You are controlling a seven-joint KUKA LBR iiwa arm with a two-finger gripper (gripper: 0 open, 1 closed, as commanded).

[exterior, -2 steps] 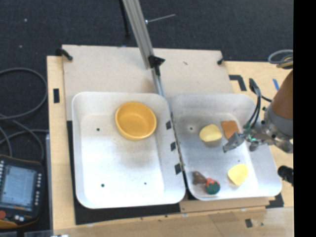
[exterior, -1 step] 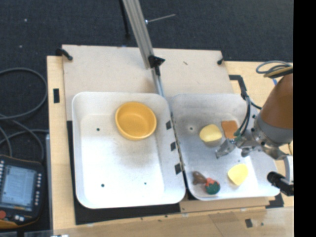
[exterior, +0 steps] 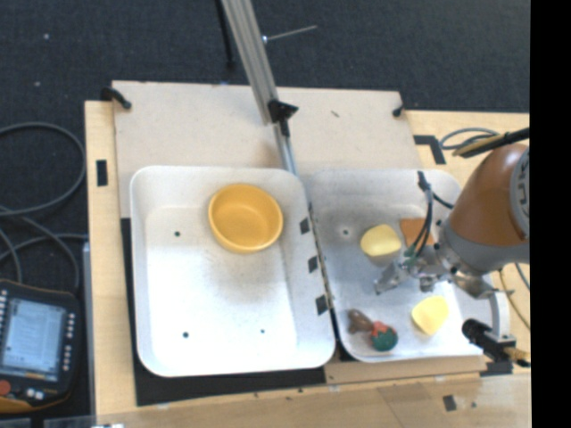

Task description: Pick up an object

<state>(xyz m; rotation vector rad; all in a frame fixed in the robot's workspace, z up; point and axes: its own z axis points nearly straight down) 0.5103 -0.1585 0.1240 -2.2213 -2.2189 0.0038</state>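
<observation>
Hovering jaws between two pale yellow lumps, right bin.

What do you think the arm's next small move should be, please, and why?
Probably a short shift toward the nearest yellow piece and then down. The gripper sits in the right bin on bare floor between the two yellow pieces, with nothing visible between its fingers.
</observation>
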